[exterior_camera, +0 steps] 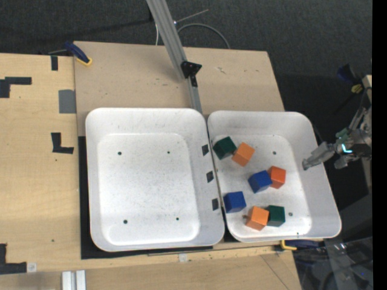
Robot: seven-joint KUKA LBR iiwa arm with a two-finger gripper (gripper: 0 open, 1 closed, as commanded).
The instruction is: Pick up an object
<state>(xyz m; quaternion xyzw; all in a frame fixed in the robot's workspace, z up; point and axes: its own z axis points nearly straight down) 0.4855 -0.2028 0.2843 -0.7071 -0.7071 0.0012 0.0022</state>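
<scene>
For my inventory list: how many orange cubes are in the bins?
3, all in the right bin: one upper left, one mid-right, one at the front.

The two white bins (148,122) look like smooth plastic, a bit shiny and speckled with dark dots. The counter (236,80) looks like matt, scuffed wood. The slanted pole (166,26) is dull grey metal.

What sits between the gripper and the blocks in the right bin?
Nothing visible among the blocks. The gripper is at the right bin's right rim, outside the cluster. The nearest piece, the orange block touching a blue block, lies left of it with bare bin floor between. The raised rim is the one thing to cross.
</scene>
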